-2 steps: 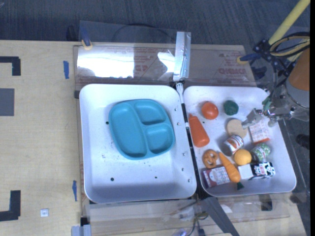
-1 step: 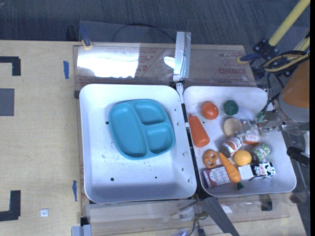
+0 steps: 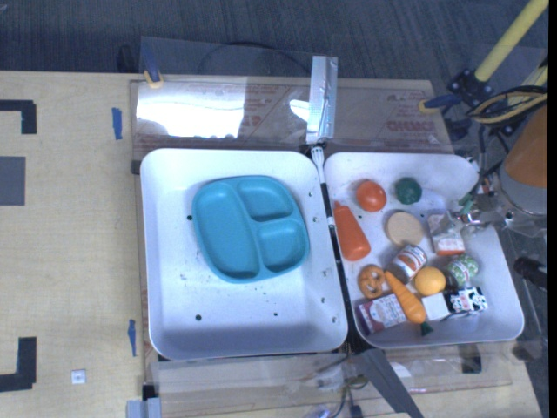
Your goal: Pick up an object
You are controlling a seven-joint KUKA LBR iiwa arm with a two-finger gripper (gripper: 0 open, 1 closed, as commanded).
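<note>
My hand (image 3: 466,212): at the right edge of the right bin, over its far-right part; I cannot tell how it stands, as it is small and blurred here.
My arm (image 3: 529,159): coming in from the right, its orange band just above the wrist.
Left bin (image 3: 165,303): white and shallow, holding a blue divided plate (image 3: 251,226) a little far of its centre.
Right bin (image 3: 505,320): white, touching the left bin along a shared seam, crowded with toy food.
Far row: a red-orange tomato (image 3: 371,195) and, to its right, a dark green round piece (image 3: 407,189), apart from each other.
Left side: an orange-red wedge (image 3: 351,232) lying along the left wall.
Middle: a tan flat round piece (image 3: 405,228), with a small can (image 3: 410,259) near of it.
Near side: a pretzel (image 3: 372,279), a carrot (image 3: 406,297) lying at a slant, an orange fruit (image 3: 430,280) touching the carrot, and a dark red packet (image 3: 380,313) under the carrot's near end.
Right side: a green speckled piece (image 3: 463,270) and a black-and-white piece (image 3: 467,301) near of it; a small red-and-white packet (image 3: 448,244) lies just near my hand.
Bench (image 3: 61,233): pale wood, with blue tape marks on the left.
</note>
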